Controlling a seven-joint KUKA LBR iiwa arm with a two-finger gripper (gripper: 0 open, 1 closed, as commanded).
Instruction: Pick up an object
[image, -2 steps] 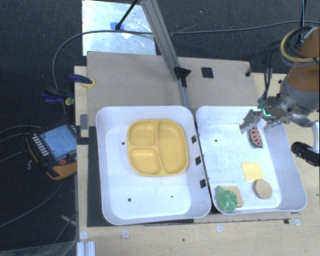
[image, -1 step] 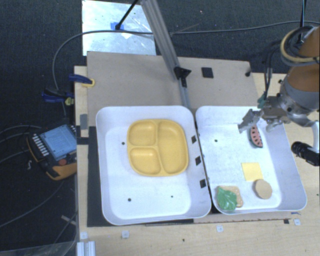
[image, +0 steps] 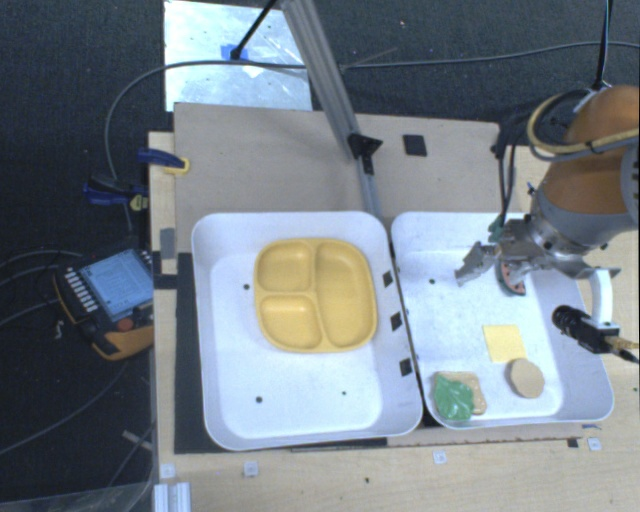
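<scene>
My pincer (image: 490, 268), fingers spread and pinching nothing, hangs well above the yellow square (image: 504, 342); descending here risks grasping bare bin (image: 436, 300) floor.

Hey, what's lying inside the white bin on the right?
In the right white bin lie a pale yellow square slice, a round tan disc and a green leafy piece on a tan one. The gripper hides the floor beneath it.
</scene>
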